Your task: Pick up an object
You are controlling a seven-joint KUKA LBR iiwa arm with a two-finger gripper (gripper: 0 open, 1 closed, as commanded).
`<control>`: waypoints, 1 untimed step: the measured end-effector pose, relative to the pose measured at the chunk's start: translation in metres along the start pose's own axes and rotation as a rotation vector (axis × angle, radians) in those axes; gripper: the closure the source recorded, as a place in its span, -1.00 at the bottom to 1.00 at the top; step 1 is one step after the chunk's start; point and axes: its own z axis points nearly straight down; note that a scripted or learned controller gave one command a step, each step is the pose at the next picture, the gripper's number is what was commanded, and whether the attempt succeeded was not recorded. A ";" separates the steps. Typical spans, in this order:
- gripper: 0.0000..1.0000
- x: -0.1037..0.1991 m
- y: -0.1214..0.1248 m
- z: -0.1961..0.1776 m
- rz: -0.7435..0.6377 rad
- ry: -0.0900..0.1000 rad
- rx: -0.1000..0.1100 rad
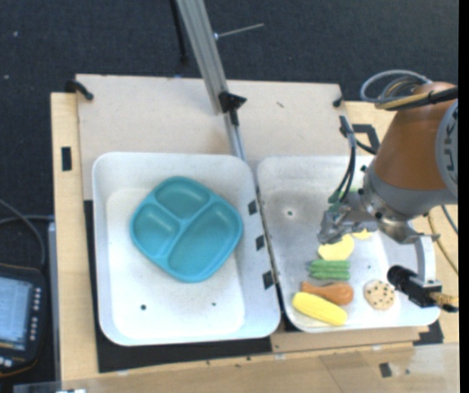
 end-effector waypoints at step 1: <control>1.00 0.058 0.012 -0.010 0.000 0.001 0.002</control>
